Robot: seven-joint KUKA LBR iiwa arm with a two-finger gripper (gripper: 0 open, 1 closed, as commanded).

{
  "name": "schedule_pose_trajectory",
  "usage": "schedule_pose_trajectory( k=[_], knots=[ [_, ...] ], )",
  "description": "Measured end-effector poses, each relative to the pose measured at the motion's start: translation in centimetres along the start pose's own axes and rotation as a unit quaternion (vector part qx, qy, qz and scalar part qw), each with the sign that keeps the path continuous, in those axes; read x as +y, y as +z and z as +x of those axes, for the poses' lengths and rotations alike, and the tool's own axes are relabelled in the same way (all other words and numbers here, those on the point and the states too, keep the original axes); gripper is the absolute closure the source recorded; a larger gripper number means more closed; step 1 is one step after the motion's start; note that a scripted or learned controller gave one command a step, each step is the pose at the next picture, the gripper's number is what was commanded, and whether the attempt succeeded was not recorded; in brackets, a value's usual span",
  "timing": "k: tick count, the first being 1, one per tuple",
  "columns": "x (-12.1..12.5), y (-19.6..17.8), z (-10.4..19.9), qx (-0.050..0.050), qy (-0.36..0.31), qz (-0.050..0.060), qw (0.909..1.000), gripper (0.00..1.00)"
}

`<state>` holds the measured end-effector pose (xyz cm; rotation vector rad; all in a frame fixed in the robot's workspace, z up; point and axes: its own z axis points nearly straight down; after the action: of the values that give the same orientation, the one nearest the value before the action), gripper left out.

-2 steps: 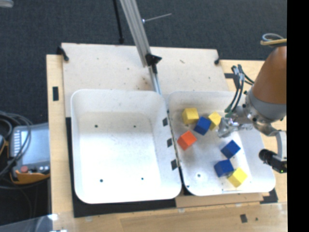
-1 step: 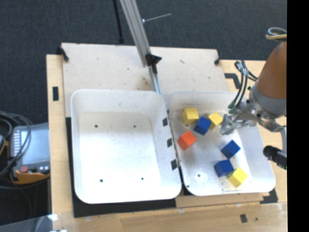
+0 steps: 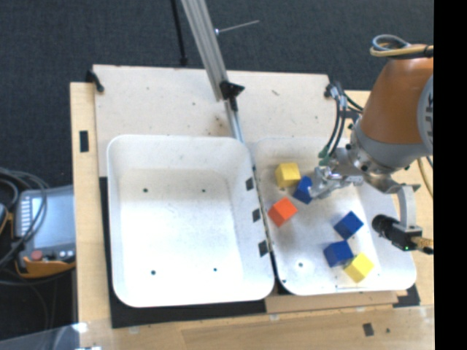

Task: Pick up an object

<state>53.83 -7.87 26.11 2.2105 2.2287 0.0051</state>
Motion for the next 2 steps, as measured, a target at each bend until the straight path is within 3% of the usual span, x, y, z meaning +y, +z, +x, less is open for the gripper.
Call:
schedule_pose_trajectory(
  k=[2],
  knots=[
    [1.3,0.7,9.8,0.0,0.001,0.001,1.0,1.0]
  ],
)
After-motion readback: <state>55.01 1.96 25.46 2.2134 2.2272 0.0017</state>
